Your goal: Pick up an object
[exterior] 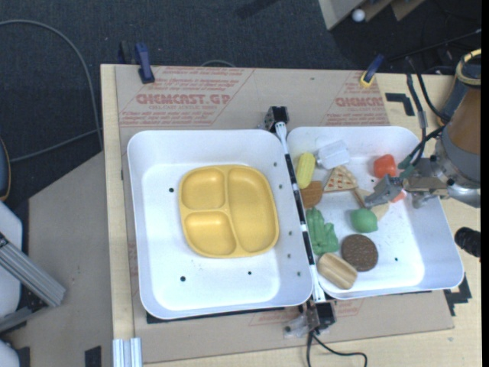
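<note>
The right bin (428,270) holds several toy foods. Among them are a yellow corn cob (305,170), a white piece (332,154), a pizza slice (340,180), an orange-red piece (384,164), a green ball (364,220), a brown round cookie (359,252), a bread roll (337,271) and a green leafy toy (321,234). My gripper (382,195) reaches in from the right, low over the bin. It sits between the orange-red piece and the green ball, just right of the pizza slice. A small red bit shows right beside its tip.
The left bin (153,281) holds a yellow divided plate (228,209). A black divider (294,197) runs between the bins. Cables (420,105) hang by the arm at the right. Blue clamps (143,62) grip the back edge of the board.
</note>
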You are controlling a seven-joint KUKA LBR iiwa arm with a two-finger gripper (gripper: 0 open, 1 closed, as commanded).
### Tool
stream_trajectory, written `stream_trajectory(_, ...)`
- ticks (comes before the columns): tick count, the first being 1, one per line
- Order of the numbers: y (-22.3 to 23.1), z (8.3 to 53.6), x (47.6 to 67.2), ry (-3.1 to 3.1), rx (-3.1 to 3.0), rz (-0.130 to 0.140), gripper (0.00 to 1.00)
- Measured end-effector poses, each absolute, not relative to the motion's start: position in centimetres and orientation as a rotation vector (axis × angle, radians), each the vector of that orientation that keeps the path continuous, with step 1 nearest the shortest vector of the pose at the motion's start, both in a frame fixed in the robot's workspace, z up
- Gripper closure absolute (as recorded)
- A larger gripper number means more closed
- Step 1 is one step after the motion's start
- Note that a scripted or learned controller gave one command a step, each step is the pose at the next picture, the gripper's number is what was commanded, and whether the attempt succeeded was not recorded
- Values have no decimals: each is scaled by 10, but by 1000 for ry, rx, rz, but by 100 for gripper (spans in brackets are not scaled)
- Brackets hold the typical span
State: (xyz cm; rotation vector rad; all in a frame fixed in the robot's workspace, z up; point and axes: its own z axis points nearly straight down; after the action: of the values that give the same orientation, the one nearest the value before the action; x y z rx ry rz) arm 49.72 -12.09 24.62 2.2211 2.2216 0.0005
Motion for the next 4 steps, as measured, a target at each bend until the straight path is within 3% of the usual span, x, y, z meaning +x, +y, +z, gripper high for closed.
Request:
stream_trajectory(1, -153, 151, 537, 2221, 2224, -1, 0)
stream_trajectory(2, -137, 89, 551, 2213, 2217, 4, 0)
stream_trajectory(3, -128, 84, 508, 2222, 2224, 0, 0)
stream_trajectory(4, -117, 85, 567, 2222, 2220, 1, 0)
